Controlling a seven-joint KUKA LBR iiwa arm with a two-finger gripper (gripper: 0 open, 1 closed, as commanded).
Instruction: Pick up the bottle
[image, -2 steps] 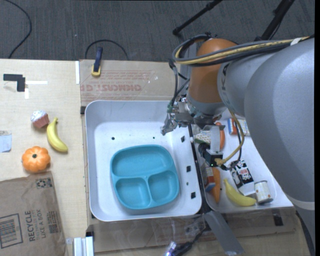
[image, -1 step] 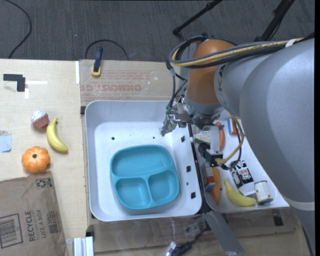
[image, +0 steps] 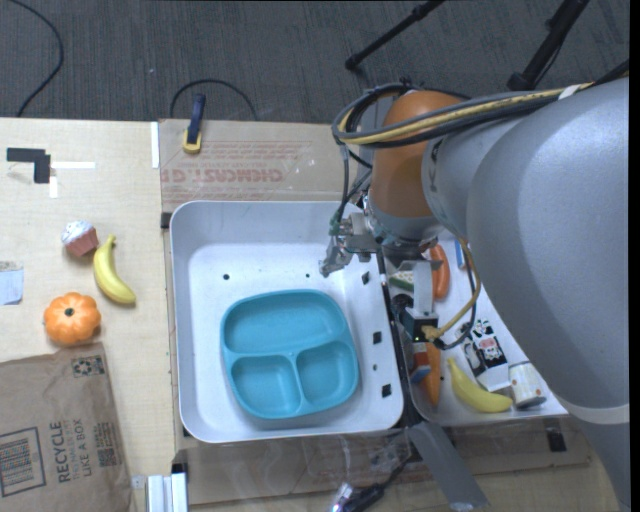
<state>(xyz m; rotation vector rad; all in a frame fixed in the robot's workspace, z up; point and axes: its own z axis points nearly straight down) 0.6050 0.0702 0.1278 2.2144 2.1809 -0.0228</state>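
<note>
Gripper (image: 345, 250) is seen low over the left bin (image: 200, 300), at about one o'clock from the blue divided plate (image: 290, 352). Whether it is apart or closed cannot be told; nothing is seen clamped. A bottle cannot be identified with certainty. In the right bin (image: 450, 412), largely masked by the arm, a banana (image: 475, 392), a white cylinder (image: 526, 385) and orange items are noted. The bottle is probably lodged there.

The arm (image: 540, 210) is a thick, smooth grey cylinder with a glossy orange band (image: 405, 160) above the wrist. Yellow and black cables (image: 450, 105) loop over the band — running out toward 3 o'clock. The gripper (image: 345, 250) is small, dark metal, cluttered with wires.
</note>
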